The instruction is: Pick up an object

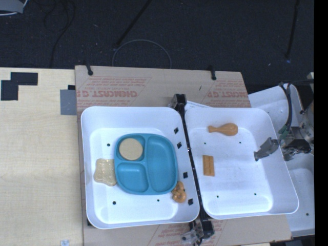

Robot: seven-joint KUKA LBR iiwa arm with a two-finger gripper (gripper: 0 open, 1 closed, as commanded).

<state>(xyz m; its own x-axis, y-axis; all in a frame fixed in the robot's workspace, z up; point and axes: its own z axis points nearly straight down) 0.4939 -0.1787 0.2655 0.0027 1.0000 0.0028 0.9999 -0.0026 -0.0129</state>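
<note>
The right bin [279,199] holds a tan drumstick-shaped piece [224,129] near its back and a small orange rectangular block [208,165] near its middle. In the left bin [97,209] lies a blue divided tray [159,163] with a round beige disc [130,149] in its upper-left compartment. A pale bread-like piece [105,171] lies left of the tray and a brown nugget [178,192] sits at its lower right corner. My gripper [266,150] hangs at the right bin's right edge, apart from every object, with nothing visibly in it.
A black divider clamp [185,152] runs between the two bins. Cardboard [154,88] lies under them, on a light wooden bench [36,163]. Cables run over the dark floor [154,24] behind. The arm's wiring [294,122] sits at the far right.
</note>
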